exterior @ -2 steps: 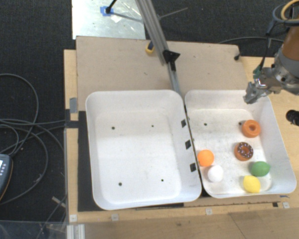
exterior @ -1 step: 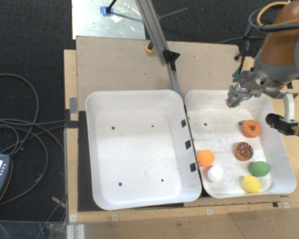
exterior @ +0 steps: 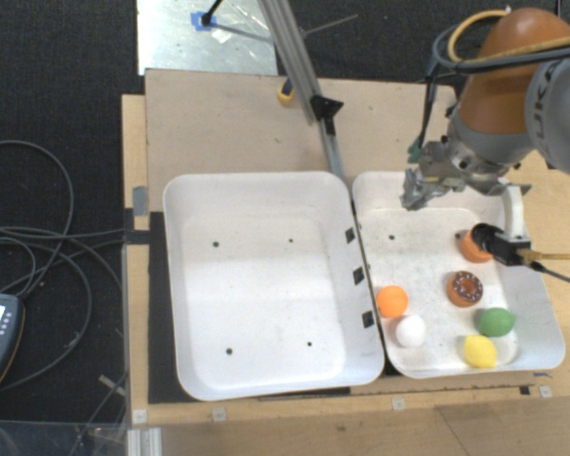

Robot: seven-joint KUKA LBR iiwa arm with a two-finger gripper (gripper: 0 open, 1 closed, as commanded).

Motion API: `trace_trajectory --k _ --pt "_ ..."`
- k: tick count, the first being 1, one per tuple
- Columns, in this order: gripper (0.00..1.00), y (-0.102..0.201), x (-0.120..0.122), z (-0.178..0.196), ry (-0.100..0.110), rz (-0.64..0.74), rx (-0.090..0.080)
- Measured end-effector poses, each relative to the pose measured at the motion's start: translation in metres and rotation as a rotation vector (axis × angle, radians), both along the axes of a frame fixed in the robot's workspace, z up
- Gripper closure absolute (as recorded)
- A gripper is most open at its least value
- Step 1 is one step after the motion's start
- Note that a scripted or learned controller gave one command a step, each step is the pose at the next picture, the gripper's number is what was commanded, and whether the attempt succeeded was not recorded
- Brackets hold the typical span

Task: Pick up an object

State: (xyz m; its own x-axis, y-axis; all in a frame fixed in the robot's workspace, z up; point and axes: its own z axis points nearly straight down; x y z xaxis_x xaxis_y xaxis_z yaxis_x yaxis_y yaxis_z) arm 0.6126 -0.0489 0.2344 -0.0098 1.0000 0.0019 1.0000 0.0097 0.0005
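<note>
My gripper [exterior: 418, 194] hangs over the far left part of the right bin [exterior: 396, 218], with no object under or touching it. Nearer in that bin lie an orange ball [exterior: 391, 301], a white ball [exterior: 410, 331], a brown frosted donut [exterior: 465, 288], a green fruit [exterior: 495, 322] and a yellow lemon [exterior: 480, 351]. An orange piece [exterior: 470, 246] sits at the bin's right side, partly hidden by a black fitting on the arm's cable. All of these lie well apart from the gripper.
The left bin [exterior: 266, 283] stands beside the right one, the two rims meeting at a ridge with black clips [exterior: 358, 275]. A slanted metal pole [exterior: 299, 55] crosses the back of the bench. Cables lie on the floor at the left.
</note>
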Motion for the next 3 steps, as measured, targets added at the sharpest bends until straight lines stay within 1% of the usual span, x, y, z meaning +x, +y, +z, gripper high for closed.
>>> trace_trajectory --k 1,2,3 --pt "1.00 0.051 0.006 0.005 -0.002 0.001 0.000" --pt "1.00 0.098 -0.002 -0.005 0.000 0.000 0.000" --pt "1.00 0.143 -0.001 -0.003 -0.001 0.001 0.001"
